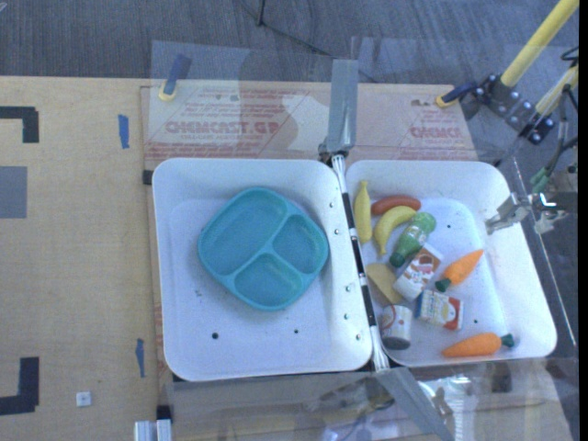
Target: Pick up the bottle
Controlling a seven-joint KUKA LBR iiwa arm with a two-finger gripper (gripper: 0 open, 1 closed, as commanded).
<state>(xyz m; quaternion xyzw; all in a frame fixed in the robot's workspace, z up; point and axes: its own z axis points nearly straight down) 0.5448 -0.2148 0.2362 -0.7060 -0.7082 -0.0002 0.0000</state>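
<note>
Across the wooden surface (73,246) sit two shallow white bins side by side. Left bin (184,338) contains one teal divided plate (264,248), lying flat near the bin's centre. Right bin (514,292) contains the loose items, grouped toward its left half. The bottle (412,238), green with a pale cap end, lies tilted on its side, touching the lower of two bananas (393,220); the second banana (363,210) lies along the bin's left wall. A red sausage (395,204) lies just above them. Two small cartons (418,274) rest below the bottle, with a small can (397,324) beside them. One carrot (462,265) lies near the centre, another carrot (476,344) by the lower wall. The gripper and its fingers: state cannot be told.
</note>
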